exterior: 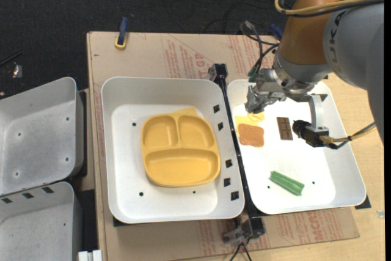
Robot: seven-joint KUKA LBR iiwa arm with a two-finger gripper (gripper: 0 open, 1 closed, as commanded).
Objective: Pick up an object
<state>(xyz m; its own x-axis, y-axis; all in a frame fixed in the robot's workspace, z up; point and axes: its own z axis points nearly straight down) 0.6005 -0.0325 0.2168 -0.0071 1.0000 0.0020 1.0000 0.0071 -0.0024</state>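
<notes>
The pincer [256, 104], its opening unclear, sits over a yellow piece [255, 117], seemingly light, thin and best nipped by an edge.

Two bins stand side by side on the bench. The left bin [116, 131] holds a tray [181, 150]. In the right bin [342, 180] a pad [251, 135] lies left, a block [284, 128] beside it, a stick [287, 183] nearer the front.
</notes>
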